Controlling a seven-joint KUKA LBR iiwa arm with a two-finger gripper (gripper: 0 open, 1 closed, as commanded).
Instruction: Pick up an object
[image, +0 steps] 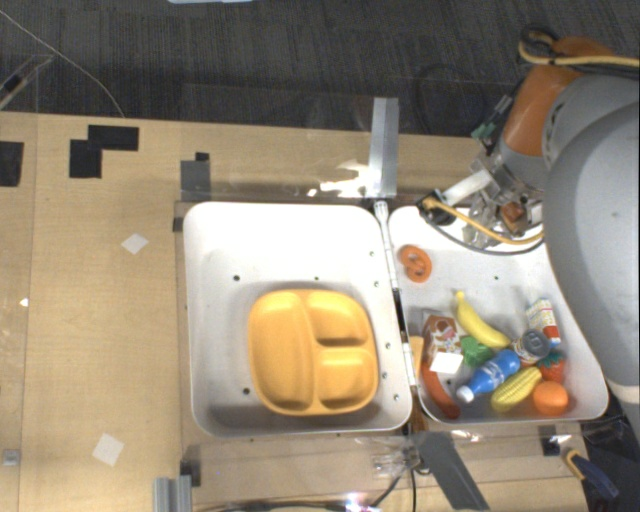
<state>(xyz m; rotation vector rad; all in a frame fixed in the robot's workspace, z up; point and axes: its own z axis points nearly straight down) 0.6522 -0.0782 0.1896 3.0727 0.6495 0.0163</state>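
Nothing is lifted yet, as I read it: the banana (479, 322) lies in the right bin (590, 392), long axis diagonal, upper-left to lower-right, among a blue bottle (488, 379) and an orange (551, 398). My gripper (478, 205) hovers over that bin's far end, well apart; its state I cannot tell. The yellow tray (311, 350) sits in the left bin (210, 300).
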